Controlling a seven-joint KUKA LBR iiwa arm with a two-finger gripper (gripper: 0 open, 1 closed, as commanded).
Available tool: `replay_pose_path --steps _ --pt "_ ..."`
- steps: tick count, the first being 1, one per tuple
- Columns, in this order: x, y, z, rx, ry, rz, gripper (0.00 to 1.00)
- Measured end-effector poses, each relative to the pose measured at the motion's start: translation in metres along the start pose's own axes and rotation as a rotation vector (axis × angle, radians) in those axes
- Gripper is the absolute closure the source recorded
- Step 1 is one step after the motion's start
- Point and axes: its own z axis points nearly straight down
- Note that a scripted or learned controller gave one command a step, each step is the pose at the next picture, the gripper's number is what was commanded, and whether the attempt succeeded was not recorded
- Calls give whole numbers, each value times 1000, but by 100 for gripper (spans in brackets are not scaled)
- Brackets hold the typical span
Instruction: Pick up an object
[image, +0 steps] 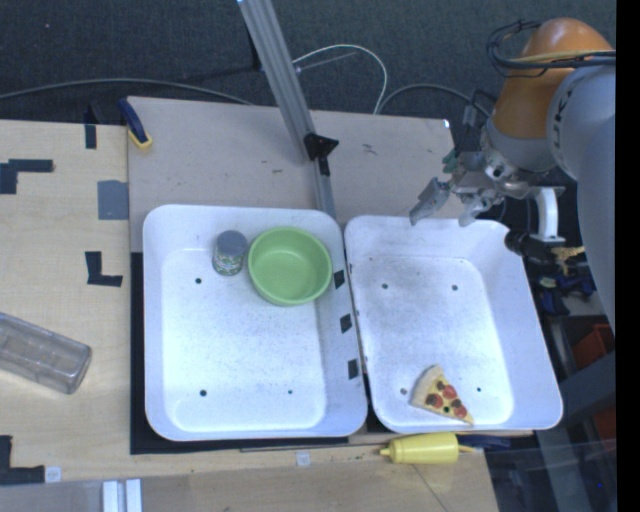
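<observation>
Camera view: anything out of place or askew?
Two things lie outside the bins: a yellow squeeze bottle on its side against the front rim of the right white bin, and a clear plastic cylinder lying on the wooden bench at far left. Nothing looks spilled or damaged.

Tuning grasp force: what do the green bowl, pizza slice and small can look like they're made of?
Green bowl: likely plastic, smooth, uniform colour with a soft sheen. Pizza slice: probably a plastic or rubber toy, flat painted toppings. Small can: seemingly metal, with a dull grey top.
</observation>
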Motion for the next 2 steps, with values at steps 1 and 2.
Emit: replay_pose_path --steps 1,2 --pt "0 0 0 0 -1 0 0" --pt "6 -2 64 7 1 0 0"
